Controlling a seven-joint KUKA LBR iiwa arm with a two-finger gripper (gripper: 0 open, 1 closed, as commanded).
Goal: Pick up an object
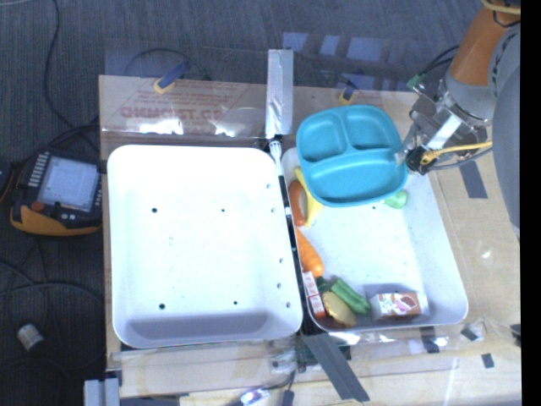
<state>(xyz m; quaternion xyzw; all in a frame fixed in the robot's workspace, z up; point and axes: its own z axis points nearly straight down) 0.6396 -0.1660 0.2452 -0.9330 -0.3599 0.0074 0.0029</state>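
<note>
A blue divided plate [351, 155] hangs tilted over the far end of the right bin [439, 260], overlapping the bin's far rim. My gripper [412, 158] comes in from the right and is shut on the plate's right rim. A small green piece [396, 199] peeks out just under the plate's near right corner. An orange and yellow item [298, 203] lies partly hidden under the plate's left edge.
Along the right bin's left wall lies a carrot [310, 257]. At its near end sit a red packet [313, 295], a green and yellow pair of toy foods [341, 301] and a small carton [397, 304]. The left bin [194, 244] stands beside it. A pendant [59, 191] lies on the floor at left.
</note>
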